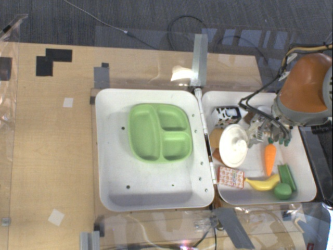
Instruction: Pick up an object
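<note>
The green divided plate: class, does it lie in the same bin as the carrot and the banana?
No. The green divided plate lies alone in the left bin, while the carrot and banana lie in the right bin.

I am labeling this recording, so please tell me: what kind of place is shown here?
Probably a robotics lab bench for grasping trials. Two white bins sit on a taped wooden bench, a robot arm reaches over toy items such as a carrot and a banana, and cables cross the carpet.

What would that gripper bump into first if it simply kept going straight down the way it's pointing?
Probably the floor of the right bin, just above the carrot. The gripper points down there, though depth is hard to judge from this slanted view.
</note>
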Controlling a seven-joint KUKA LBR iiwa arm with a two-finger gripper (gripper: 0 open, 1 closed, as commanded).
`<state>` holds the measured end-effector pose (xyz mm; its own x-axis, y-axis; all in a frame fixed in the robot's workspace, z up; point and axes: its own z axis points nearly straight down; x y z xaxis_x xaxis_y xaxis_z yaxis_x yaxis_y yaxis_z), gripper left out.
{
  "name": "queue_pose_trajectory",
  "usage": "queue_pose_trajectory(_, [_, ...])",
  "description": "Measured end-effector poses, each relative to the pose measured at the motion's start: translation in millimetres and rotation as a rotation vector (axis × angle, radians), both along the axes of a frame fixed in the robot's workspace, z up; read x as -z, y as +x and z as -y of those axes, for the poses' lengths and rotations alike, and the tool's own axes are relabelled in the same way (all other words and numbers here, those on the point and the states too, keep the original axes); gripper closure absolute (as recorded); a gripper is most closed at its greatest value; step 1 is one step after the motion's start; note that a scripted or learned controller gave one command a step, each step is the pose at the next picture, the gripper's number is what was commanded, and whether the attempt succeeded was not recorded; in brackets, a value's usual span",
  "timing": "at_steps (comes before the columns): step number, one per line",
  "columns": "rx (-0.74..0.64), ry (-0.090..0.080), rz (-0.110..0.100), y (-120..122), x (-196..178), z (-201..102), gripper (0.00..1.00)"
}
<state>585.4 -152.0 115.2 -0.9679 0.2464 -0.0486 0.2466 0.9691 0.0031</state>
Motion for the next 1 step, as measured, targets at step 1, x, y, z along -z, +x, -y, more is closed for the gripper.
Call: queue_pose_trajectory(1, [-0.321, -0.003, -0.036, -20.5, -19.0, 13.8, 1.0])
